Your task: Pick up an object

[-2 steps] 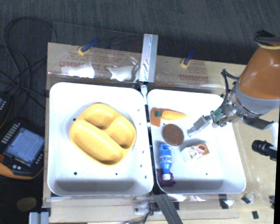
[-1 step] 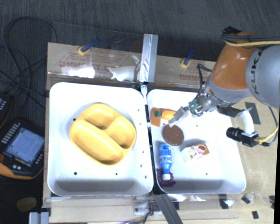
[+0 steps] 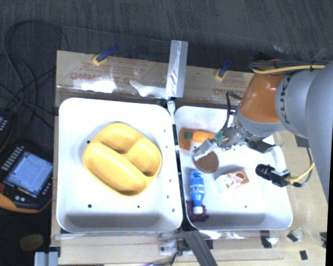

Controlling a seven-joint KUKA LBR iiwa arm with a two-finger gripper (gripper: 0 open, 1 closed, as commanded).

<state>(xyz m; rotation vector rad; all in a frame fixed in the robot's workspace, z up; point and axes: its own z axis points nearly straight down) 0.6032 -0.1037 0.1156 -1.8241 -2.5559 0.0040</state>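
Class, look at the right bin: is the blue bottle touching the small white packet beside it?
Apart. The camera view shows bare white bin floor between the blue bottle and the white packet.

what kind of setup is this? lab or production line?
Most likely a robotics lab grasping bench, not a line. Two shallow white bins sit taped to a board, the arm reaches over loose odd items like a yellow foam lump and a blue bottle, and a teach pendant lies on the carpet.
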